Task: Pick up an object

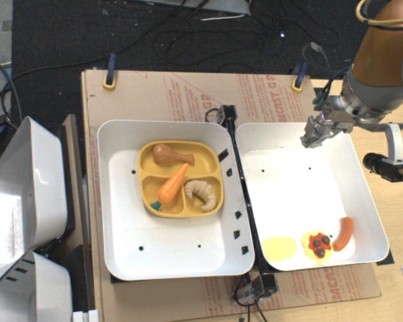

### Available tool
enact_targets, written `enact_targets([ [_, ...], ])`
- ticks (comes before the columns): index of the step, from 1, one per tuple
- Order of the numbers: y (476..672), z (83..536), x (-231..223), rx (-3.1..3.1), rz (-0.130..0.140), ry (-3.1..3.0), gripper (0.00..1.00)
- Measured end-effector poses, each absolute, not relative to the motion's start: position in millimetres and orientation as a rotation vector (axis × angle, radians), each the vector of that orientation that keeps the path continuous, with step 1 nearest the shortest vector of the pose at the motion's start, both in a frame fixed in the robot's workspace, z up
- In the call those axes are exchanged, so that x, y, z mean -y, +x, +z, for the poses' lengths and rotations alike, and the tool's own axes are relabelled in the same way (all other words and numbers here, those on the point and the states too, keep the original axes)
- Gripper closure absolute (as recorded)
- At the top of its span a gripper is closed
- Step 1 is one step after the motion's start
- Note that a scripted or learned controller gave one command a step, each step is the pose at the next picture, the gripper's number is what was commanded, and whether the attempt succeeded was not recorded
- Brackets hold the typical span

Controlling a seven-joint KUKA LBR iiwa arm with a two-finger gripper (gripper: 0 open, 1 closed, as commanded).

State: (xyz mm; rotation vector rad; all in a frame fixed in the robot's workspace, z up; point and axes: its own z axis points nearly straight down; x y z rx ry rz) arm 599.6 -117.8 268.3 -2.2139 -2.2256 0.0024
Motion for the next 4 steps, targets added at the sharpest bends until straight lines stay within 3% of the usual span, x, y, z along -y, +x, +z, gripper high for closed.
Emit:
enact_targets([
  [3, 530.1, 261.2, -27.5, 2.227, 0.003, -2.212, 1.0],
  [4, 524.2, 247.2, -76.0, 2.228, 0.002, -2.211, 1.0],
])
